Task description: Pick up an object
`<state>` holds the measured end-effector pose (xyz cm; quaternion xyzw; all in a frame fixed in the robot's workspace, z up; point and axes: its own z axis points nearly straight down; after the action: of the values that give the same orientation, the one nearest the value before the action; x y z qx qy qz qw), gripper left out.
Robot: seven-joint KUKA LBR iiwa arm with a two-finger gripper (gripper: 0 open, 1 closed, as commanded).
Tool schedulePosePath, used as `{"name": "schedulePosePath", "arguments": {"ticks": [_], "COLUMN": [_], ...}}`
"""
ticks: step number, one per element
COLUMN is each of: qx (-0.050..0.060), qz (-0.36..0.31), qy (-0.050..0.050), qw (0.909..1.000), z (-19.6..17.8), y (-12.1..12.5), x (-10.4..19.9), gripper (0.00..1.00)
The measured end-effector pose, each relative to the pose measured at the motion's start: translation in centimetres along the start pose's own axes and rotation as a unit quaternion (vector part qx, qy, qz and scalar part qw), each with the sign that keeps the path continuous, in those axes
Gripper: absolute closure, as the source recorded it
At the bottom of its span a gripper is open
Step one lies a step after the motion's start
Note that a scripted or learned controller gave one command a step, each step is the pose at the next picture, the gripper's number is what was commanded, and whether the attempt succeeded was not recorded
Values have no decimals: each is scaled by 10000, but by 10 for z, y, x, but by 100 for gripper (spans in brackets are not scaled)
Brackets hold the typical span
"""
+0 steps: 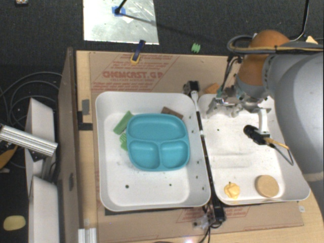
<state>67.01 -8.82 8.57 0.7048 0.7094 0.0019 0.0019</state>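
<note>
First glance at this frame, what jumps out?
The blue tray takes up most of the left bin, with a green piece poking out at its left edge and a brown piece at its far edge. The grey arm looms over the right bin, with its gripper near the far left corner. By that bin's near edge lie a yellow lump and a tan disc.

There are two white bins, the left one and the right one. The left bin has one blue plate with three sections, two green pieces as far as I can tell, and one brown piece. The right bin has one small yellow thing and one round tan disc.
</note>
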Motion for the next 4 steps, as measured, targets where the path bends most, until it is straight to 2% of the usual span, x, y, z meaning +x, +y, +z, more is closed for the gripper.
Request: {"name": "schedulePosePath", "arguments": {"ticks": [1,2,3,4], "qx": [26,-1,31,3], "qz": [31,35,27,21], "qy": [-2,-9,2,1], "qw": [10000,10000,10000,10000], "z": [1,0,1,-10], "y": [-23,0,-33,-31], "x": [5,-33,-12,-13], "gripper": [0,0,0,100]}}
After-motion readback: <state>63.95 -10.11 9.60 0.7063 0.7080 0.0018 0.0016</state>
